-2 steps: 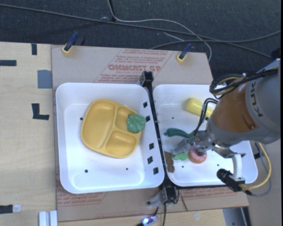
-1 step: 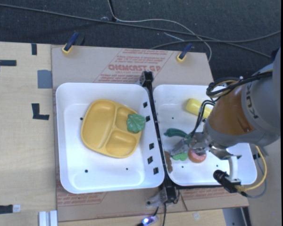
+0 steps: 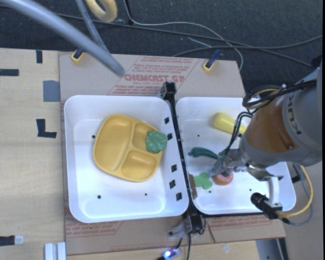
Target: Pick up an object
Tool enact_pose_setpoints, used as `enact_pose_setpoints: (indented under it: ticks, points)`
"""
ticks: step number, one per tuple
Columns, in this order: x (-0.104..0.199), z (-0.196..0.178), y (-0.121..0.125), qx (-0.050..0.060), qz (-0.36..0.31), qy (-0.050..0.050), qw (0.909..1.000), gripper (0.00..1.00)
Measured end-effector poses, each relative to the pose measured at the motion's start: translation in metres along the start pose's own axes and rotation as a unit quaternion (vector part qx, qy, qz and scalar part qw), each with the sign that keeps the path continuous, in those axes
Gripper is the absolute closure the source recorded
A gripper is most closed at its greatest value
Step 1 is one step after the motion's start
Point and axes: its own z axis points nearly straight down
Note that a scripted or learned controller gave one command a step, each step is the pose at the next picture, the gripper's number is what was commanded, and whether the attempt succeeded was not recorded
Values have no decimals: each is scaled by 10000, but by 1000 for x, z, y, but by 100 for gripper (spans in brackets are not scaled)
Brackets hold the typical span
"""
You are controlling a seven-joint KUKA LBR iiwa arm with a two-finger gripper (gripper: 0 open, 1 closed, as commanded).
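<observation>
**Q:** What are you reaching for?

**Me:** I am working at the near end of the right-hand shallow white bin (image 3: 292, 196). My claw (image 3: 226, 169) is hanging low over a small round orange-red piece (image 3: 223, 179), which is lying on the bin floor just beneath my wrist. I cannot tell whether my claw is open or closed; my own grey and orange arm is covering it from above.

**Q:** How are you handling the step well?

**Me:** I judge that I should be centring straight over that orange-red piece before closing, since a small flat green leafy piece (image 3: 203, 181) is lying just beside it on the divider side, and a dark green curved piece (image 3: 203, 153) is lying a little farther back. Catching either by accident would spoil the grip. The piece looks low and rounded, so I am expecting it to slip unless I go right down to the floor.

**Q:** And farther off?

**Me:** A yellow cylindrical block (image 3: 226, 122) is resting toward the far wall of the same bin. Across the divider, the left-hand white bin (image 3: 78, 161) is carrying a yellow plastic divided plate (image 3: 122, 148) with a green leafy toy (image 3: 156, 141) sitting on its edge. The wooden bench (image 3: 21, 161) is stretching beyond.
</observation>
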Motion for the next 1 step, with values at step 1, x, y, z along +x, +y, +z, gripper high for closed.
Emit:
enact_pose_setpoints:
  ticks: [1]
  points:
    - [9, -56, 0, 63, -54, 82, 9999, 100]
